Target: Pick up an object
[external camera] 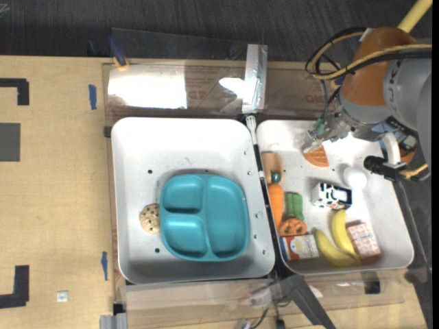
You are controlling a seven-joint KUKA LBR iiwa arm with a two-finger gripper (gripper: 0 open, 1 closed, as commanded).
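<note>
My gripper [317,138] hangs low over the far part of the right bin [403,214], under the grey and orange wrist. Just in front of it and touching or nearly touching it lies an orange wedge [317,158]. Further forward in this bin lie a carrot [276,201], a green piece [293,204], a black-and-white item [333,195], a white lump [356,178], a banana [335,238], a pinkish box [362,241] and a small carton [300,247].
The left bin [130,149] holds a teal divided plate [204,215] and a cookie [149,218] at the plate's left edge. A brown piece [271,162] lies against the wall between the bins. Clear plastic sheeting [185,88] stands behind the bins.
</note>
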